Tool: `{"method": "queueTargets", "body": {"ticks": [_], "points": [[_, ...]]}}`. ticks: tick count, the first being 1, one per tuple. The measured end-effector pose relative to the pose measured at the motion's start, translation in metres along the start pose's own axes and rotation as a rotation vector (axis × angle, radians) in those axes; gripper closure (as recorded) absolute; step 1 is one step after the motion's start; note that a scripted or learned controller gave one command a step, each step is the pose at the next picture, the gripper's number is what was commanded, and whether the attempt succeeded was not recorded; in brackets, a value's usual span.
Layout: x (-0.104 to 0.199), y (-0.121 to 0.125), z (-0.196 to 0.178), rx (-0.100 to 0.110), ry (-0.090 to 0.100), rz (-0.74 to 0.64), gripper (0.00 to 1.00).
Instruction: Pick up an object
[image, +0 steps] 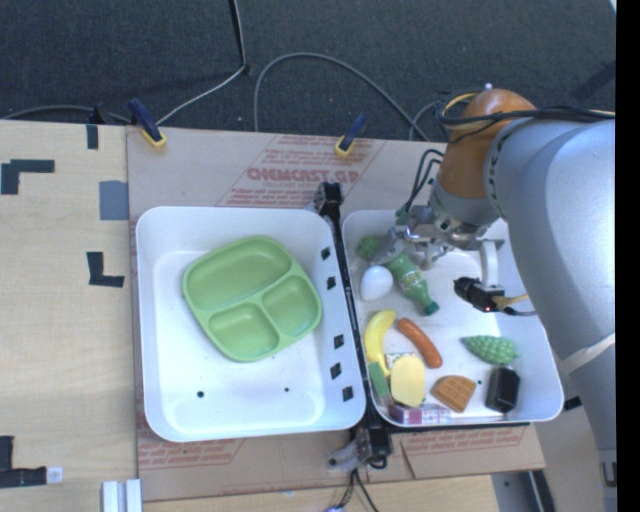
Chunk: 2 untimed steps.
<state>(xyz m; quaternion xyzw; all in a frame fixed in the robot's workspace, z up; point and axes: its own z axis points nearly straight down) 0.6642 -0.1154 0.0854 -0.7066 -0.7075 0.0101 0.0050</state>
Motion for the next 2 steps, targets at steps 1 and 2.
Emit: {"method": "queueTargets", "body": {"ticks": [1, 2], "points": [[0.002, 0.001, -0.010, -0.004, 0.002, -0.001, 1.00], [0.052, -0.058, -0.098, -0.021, 0.008, -0.001, 1.00]]}}
